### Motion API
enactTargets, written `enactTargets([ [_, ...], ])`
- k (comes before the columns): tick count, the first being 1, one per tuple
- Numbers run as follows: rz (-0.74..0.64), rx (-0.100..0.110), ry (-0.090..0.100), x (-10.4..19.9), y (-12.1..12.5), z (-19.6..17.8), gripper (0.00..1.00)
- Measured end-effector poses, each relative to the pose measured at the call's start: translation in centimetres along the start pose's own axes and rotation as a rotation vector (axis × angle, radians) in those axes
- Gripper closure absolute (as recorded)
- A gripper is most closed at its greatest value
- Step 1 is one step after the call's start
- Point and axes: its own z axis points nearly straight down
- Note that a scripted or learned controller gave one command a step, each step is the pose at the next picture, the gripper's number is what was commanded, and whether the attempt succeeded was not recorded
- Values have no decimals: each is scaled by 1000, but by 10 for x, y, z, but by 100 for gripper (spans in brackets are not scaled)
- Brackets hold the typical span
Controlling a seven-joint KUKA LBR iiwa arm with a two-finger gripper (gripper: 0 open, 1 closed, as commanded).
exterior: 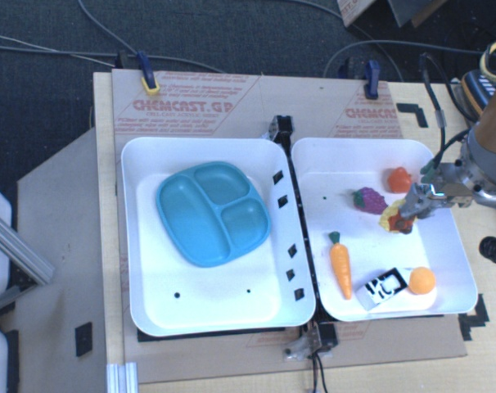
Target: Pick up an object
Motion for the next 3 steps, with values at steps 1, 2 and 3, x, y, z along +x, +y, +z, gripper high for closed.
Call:
enactTargets([
  [1, 1, 0, 0, 0, 1, -45, 100],
  [2, -4, 10, 5, 53, -3, -20, 100],
  [3, -3, 10, 4, 100, 1, -4, 100],
])
